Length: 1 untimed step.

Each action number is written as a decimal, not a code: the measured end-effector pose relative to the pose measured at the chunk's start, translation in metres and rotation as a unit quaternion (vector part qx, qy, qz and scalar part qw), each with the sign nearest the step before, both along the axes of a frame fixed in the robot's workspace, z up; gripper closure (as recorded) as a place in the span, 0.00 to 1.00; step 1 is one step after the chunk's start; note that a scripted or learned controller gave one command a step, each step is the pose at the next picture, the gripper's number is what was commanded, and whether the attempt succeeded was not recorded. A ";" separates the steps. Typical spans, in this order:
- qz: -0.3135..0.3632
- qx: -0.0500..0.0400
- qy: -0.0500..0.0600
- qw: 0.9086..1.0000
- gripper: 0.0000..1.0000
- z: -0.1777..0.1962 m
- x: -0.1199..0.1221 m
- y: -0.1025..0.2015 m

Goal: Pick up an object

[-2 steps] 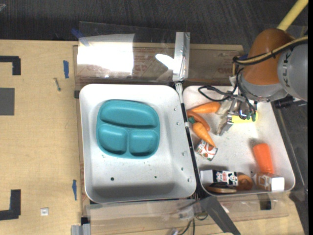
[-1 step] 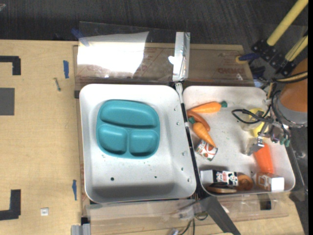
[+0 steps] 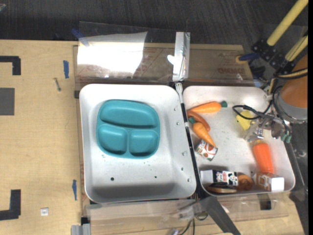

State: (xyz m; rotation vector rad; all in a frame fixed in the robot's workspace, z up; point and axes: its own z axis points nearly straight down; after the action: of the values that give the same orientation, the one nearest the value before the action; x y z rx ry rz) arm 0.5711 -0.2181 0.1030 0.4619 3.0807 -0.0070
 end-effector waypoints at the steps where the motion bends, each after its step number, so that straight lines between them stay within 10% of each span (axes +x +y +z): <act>1: 0.025 0.002 0.003 1.000 1.00 0.146 0.026 0.055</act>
State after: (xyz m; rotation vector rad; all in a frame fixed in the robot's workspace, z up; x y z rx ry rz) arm 0.5968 -0.1631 0.2487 0.3862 3.0966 -0.0011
